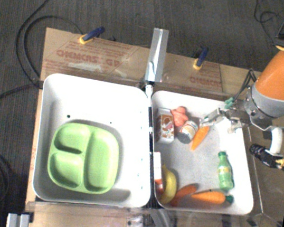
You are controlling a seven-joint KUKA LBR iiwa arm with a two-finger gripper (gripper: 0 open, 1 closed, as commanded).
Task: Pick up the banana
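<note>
The yellow banana (pixel 170 183) lies at the front left corner of the right bin (pixel 248 154), against the bin wall and beside a reddish-orange vegetable (pixel 185 193). My gripper (pixel 222 121) hangs over the back right part of that bin, far from the banana. Its fingers are spread open and nothing is between them. A small carrot (pixel 199 137) lies just below its left finger (pixel 209 119).
In the right bin are also a tin can (pixel 187 132), a small carton (pixel 166 127), a pink-red item (pixel 179 113), a green bottle (pixel 224 172) and a long carrot (pixel 208 196). A green divided plate (pixel 85 157) sits in the left bin (pixel 54 91).
</note>
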